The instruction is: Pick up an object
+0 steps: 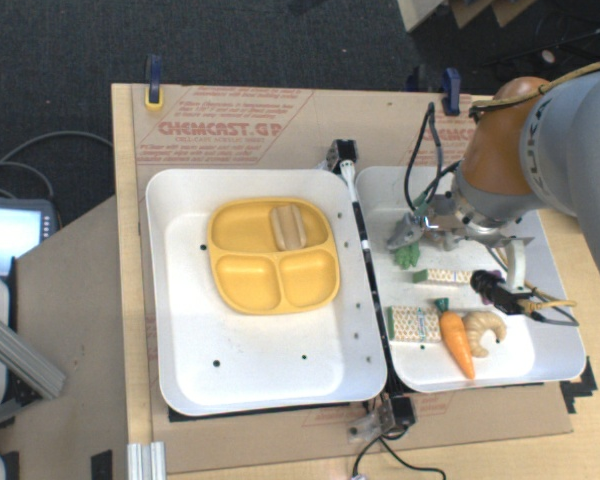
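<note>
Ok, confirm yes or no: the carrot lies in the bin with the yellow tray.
No, the carrot lies in the right bin, while the yellow tray sits in the left bin.

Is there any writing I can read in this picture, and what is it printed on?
"GIEMCAST. G.P": that is roughly how the large red print on the cardboard sheet under the bins reads; the letters are blurred, so I am not sure of them.
Smaller red lines above and below it: too blurred to read.
Patterned packet and small strip in the right bin: any print is too small to read.
</note>
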Controlling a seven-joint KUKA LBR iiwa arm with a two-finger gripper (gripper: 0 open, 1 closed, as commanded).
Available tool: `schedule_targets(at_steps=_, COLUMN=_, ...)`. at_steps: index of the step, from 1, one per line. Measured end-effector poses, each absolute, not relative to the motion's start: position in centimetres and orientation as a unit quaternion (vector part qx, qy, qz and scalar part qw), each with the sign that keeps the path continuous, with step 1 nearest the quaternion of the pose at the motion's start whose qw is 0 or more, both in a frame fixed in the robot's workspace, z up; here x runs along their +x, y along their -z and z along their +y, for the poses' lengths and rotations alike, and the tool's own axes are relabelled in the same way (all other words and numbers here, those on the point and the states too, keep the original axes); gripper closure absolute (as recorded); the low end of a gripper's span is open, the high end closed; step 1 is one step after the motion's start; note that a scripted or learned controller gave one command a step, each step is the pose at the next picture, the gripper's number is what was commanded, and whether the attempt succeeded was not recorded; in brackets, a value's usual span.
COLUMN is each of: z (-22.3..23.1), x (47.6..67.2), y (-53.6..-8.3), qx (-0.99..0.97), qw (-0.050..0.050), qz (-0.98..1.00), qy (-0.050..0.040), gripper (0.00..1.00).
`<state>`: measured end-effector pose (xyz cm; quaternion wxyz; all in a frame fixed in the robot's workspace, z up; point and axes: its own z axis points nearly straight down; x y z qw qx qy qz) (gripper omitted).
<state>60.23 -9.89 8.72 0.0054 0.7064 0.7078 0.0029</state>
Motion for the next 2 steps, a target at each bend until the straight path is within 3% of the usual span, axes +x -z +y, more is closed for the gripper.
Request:
schedule_targets(at_steps=1, z=-9.8, x=59.9, y=-9.5, qx=0.707, qw=0.003, qz=0.707, qy=-0.0015, gripper=1.0)
schedule_targets(at_steps=2, z=-3.4, x=59.6, y=-19.1, qx=0.705, qw=0.003, qz=0.71, qy=-0.0045, gripper=1.0)
